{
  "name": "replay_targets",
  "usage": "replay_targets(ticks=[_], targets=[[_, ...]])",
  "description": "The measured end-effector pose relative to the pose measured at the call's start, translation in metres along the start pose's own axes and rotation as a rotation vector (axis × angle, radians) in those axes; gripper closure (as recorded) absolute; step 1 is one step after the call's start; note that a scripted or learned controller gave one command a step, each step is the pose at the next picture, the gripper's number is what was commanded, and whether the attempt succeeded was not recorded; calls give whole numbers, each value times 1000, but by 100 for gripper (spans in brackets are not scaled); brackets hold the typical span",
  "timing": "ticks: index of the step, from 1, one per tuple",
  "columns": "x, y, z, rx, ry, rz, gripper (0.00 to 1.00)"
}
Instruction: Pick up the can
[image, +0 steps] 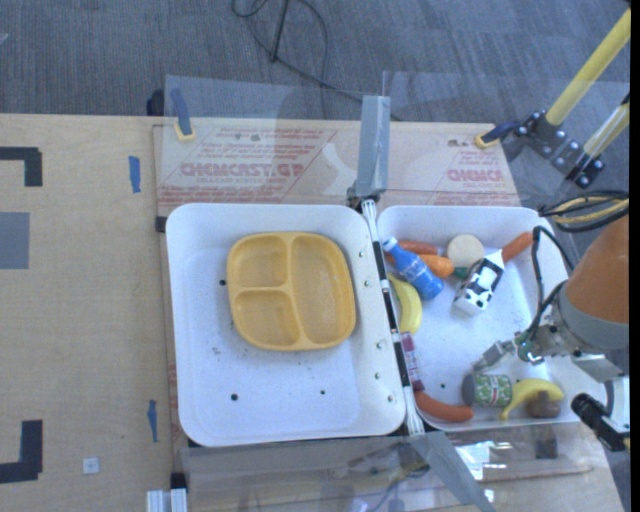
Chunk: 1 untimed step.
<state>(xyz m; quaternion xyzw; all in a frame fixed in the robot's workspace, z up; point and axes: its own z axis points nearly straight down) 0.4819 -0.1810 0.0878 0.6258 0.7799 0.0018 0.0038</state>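
Hovered just above can (487, 388), gripper (510, 350) state impossible to tell; risked slipping, crowded by banana (532, 396) and sausage (443, 406).

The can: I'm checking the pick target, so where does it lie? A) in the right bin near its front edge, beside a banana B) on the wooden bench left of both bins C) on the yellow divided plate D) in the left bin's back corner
A: the can lies on its side in the right bin, near the front edge, next to a banana, with the gripper just above it.
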Motion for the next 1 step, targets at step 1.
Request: replay_targets(ticks=[1], targets=[[26,7,-1,-3,-3,-469,0]])
